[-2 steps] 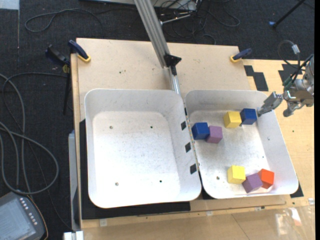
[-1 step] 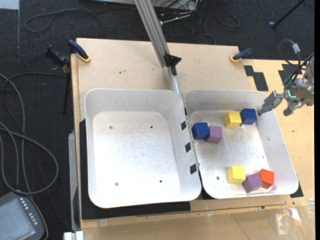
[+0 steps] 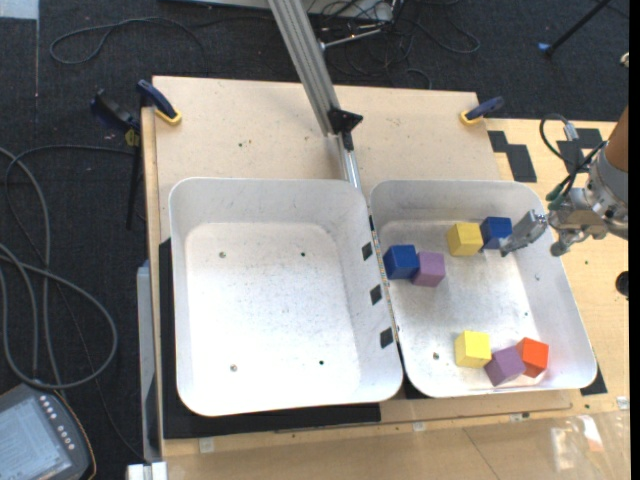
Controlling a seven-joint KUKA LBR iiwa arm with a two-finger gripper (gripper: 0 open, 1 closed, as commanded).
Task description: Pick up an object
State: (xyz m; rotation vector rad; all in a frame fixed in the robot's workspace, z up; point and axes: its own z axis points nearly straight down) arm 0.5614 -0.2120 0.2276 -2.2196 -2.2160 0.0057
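Two shallow white plastic bins (image 3: 270, 193) side by side on pale wooden desk (image 3: 260, 118); seven small coloured cubes (image 3: 503, 362) in right bin. Fingers (image 3: 528, 233) near blue cube (image 3: 496, 231), state unclear. Beyond, dark carpet (image 3: 70, 78), cables (image 3: 90, 38).

Tool (image 3: 537, 233) is hovering at right bin (image 3: 560, 298) far edge. Just left of it a blue cube (image 3: 496, 231) and yellow cube (image 3: 465, 238) are crowding the approach. Farther left, blue cube (image 3: 401, 261) touching purple cube (image 3: 429, 268). Below tool, bare floor is lying open until the yellow (image 3: 472, 348), purple (image 3: 504, 364), orange (image 3: 534, 355) cluster.
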